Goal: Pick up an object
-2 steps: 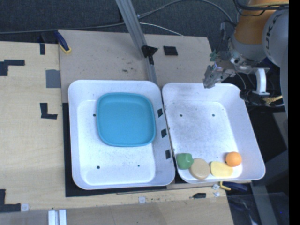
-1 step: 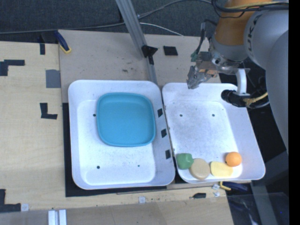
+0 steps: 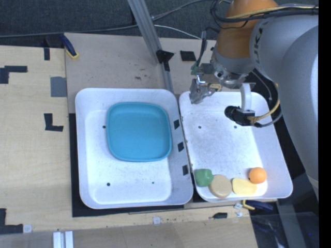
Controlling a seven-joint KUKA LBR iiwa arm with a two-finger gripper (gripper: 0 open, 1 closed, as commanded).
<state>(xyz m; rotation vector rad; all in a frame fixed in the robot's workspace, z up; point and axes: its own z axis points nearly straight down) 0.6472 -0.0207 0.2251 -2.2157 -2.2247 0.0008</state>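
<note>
1. Hanging over the upper left corner of the right bin [image 3: 269, 138], the gripper [image 3: 198, 94] is showing in the upper middle of the frame; whether it is released or clenched cannot be told from this slant, and nothing is showing in its grasp.
2. Reaching in from the upper right, the arm [image 3: 289, 40] is carrying an orange band [image 3: 243, 14] just above the wrist, and black cables [image 3: 258, 115] are looping beside it over the bin's upper right part.
3. Lying along the lower edge of the right bin, four small objects are sitting in a row, well apart from the gripper: a green piece [image 3: 203, 177] at the left, a tan round piece [image 3: 221, 186] just beside it, a yellow piece [image 3: 243, 186] next, and an orange ball [image 3: 257, 175] at the right, slightly higher in the frame.
4. Touching or nearly touching one another, the tan and yellow pieces are sitting closest together; the orange ball is resting against the upper right of the yellow piece.
5. Sitting in the left bin [image 3: 93, 190], a blue plate [image 3: 138, 130] is occupying its upper middle part, lying flat.
6. Slanting down from the top of the frame, a grey metal bar [image 3: 150, 30] is ending near the gap between the two bins.
7. Bearing both bins, the wooden bench [image 3: 31, 149] is showing dark tape marks [image 3: 50, 123] at the left of the frame.
</note>
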